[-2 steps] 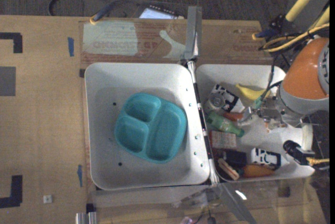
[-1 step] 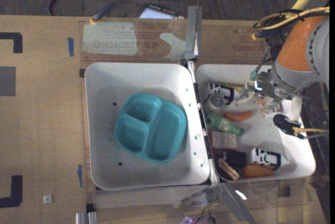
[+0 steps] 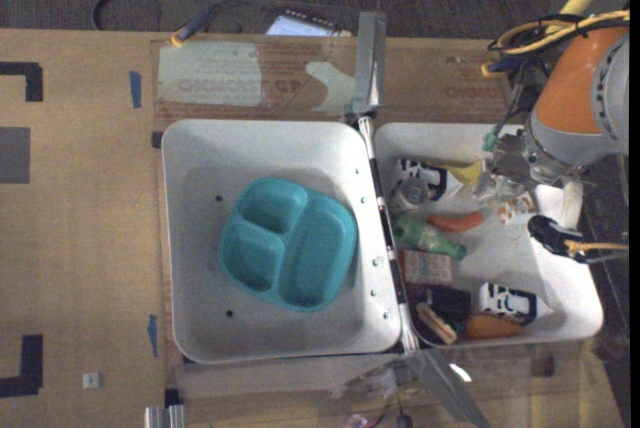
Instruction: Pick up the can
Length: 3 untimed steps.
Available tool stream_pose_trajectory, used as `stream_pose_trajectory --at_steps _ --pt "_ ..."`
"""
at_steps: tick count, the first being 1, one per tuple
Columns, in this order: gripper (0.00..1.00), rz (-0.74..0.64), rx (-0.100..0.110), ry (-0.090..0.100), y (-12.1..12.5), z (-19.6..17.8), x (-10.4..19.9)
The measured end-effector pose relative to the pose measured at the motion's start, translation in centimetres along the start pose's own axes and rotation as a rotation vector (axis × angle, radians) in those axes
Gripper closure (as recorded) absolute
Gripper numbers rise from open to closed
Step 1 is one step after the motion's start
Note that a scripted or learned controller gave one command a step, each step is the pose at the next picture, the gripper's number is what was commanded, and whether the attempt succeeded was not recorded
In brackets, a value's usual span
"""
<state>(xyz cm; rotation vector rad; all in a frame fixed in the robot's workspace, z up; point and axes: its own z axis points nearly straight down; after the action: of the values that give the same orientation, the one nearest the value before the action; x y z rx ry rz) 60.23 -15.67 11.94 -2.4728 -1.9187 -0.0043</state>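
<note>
A black-and-white can (image 3: 420,182) lies at the back left of the right bin (image 3: 570,291). A similar black-and-white container (image 3: 507,301) lies near that bin's front right. My gripper (image 3: 503,178) hangs over the back of the right bin, below the orange-banded wrist (image 3: 580,86). It is to the right of the can, with a yellow item (image 3: 465,174) between them. I see nothing held in it.
The right bin also holds a red-orange vegetable (image 3: 455,221), a green bottle (image 3: 430,238), a small packet (image 3: 428,268), a black item (image 3: 447,300), a hot dog (image 3: 435,324) and an orange piece (image 3: 490,326). A teal divided plate (image 3: 288,243) sits in the left bin (image 3: 190,166).
</note>
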Motion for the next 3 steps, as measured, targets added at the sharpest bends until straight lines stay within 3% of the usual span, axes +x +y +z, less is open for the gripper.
stream_pose_trajectory --at_steps 1,2,3 --pt "1.0 0.526 -0.01 -0.005 -8.2 3.3 -3.5" --pt "1.0 0.74 -0.005 -0.009 -9.4 -17.3 -0.7" --pt "1.0 1.071 -0.007 -0.009 -4.9 -20.5 9.6"
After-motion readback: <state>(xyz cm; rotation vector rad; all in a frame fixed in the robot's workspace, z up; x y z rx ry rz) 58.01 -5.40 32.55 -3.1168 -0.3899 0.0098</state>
